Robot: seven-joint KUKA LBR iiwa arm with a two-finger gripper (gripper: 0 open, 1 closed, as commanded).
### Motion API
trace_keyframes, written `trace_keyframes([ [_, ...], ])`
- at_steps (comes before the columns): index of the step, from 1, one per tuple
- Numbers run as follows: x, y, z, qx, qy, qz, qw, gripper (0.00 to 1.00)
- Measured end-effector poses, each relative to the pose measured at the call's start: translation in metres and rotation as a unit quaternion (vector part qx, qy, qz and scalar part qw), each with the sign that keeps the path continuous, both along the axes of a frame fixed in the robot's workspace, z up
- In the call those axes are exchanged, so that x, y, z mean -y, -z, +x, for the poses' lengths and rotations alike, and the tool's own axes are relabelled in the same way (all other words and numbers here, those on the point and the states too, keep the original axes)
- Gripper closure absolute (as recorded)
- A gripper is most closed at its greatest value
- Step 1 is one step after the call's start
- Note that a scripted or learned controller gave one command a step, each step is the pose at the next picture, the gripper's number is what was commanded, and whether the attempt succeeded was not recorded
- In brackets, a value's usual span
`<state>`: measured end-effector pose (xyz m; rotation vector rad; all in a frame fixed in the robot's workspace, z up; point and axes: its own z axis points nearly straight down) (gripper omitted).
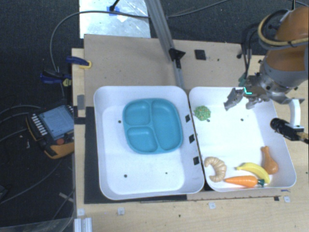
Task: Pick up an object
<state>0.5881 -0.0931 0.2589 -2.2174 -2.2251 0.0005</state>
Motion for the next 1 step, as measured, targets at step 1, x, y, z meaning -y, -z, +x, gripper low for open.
trace_keyframes([
  [1,0.0000,-0.0007,0.0004,0.001,0.000,-0.0001,1.0000,0.00],
])
